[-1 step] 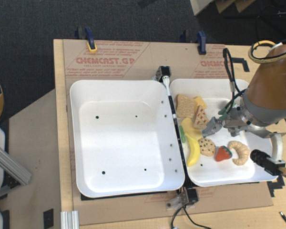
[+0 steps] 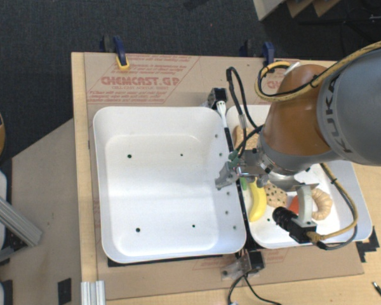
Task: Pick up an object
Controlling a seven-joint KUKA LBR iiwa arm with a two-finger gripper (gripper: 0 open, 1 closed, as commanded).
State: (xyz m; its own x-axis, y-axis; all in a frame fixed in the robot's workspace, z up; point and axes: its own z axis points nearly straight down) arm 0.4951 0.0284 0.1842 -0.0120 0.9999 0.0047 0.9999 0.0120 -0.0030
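A curved yellow plastic banana (image 2: 257, 203) lies in the right-hand shallow white plastic bin (image 2: 355, 196), tight against that bin's near-left side, just beside the dividing wall between the two bins. It runs roughly from 12 o'clock to 6 o'clock, its upper end tucked under the arm's wrist. At about 3 o'clock from it sits a round speckled tan cookie-like piece (image 2: 275, 196), then a small orange-red piece (image 2: 294, 205), and further toward 3 o'clock a pale beige knobbly ring-shaped piece (image 2: 322, 204). A tan piece (image 2: 239, 135) peeks out at 12 o'clock from the banana, mostly hidden by cables.

The grey arm with its orange-brown band (image 2: 301, 116) covers much of the right bin. The two-finger gripper (image 2: 233, 172) hangs at the bins' shared edge, at 11 o'clock from the banana; whether it is spread or pressed together cannot be told, as the wrist hides it.

The left-hand shallow white plastic bin (image 2: 108, 189) has four small dark dots on its floor. Both bins rest on a brown cardboard-faced board (image 2: 140, 75) printed with red lettering, held at its far edge by two blue-and-yellow clamps (image 2: 120, 51). Dark carpet surrounds the bench, with pale aluminium framing at 8 o'clock.

Counted: two bins, one banana, one cookie-like piece, one orange-red piece, one ring-shaped piece, two clamps.
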